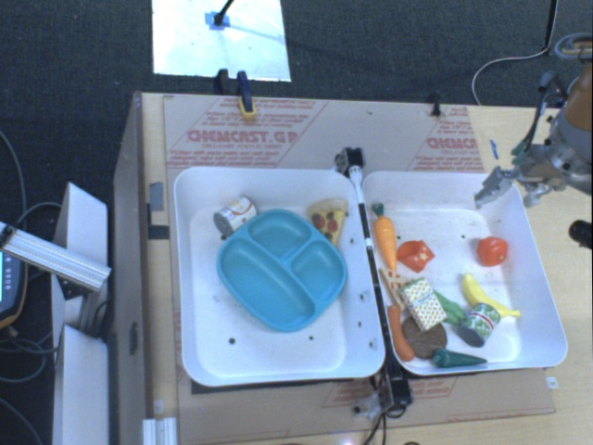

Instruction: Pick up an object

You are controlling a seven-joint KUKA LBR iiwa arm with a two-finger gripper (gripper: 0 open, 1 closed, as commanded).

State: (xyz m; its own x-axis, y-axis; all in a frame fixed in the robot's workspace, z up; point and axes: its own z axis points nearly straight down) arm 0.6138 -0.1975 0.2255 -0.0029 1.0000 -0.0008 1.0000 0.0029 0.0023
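Below the pincer (512, 185) lies a tomato (492, 249).

right bin (547, 327): carrot (385, 241) along left wall | red pepper (414, 255) mid | tomato (492, 249) right | banana (483, 295), can (481, 322), green box (422, 304), brown cookie (425, 340) clustered at front | left bin (199, 341): blue tray (281, 269), tilted can (234, 216), pizza slice (326, 219)

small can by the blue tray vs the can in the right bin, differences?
The small silver can with the orange label lies on its side in the left white bin, beside the blue sectioned plastic tray. The green-labelled can sits in the right white bin, crowded against a yellow banana. Both are small toy cans.
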